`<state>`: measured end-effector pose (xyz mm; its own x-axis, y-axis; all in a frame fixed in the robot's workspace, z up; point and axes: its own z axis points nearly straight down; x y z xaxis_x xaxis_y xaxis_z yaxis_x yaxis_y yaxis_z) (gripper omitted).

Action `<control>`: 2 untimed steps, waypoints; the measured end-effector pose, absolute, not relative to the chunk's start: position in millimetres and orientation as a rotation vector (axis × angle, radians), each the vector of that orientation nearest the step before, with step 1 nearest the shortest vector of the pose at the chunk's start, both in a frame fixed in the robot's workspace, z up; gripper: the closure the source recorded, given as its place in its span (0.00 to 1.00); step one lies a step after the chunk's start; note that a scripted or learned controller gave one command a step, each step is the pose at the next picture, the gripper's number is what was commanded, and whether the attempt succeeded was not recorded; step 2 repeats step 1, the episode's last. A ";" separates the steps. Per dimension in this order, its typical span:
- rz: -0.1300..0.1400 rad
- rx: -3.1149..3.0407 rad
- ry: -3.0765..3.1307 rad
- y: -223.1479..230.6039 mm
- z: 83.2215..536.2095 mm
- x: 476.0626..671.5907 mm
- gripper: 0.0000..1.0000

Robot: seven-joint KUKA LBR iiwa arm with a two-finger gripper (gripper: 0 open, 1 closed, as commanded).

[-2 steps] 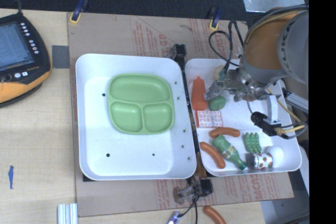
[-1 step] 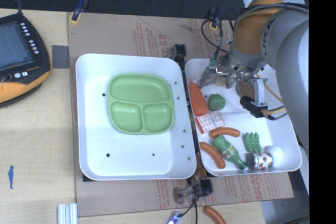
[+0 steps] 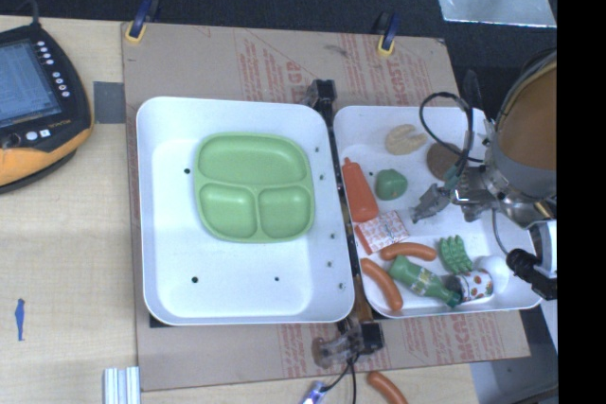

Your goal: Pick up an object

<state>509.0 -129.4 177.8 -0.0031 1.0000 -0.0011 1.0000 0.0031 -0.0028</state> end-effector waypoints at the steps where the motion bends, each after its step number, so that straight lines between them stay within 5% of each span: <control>1: 0.011 -2.224 -2.227 -103.3 107.8 550.5 0.00; 2: 0.011 -2.224 -2.227 -103.3 107.8 550.5 0.00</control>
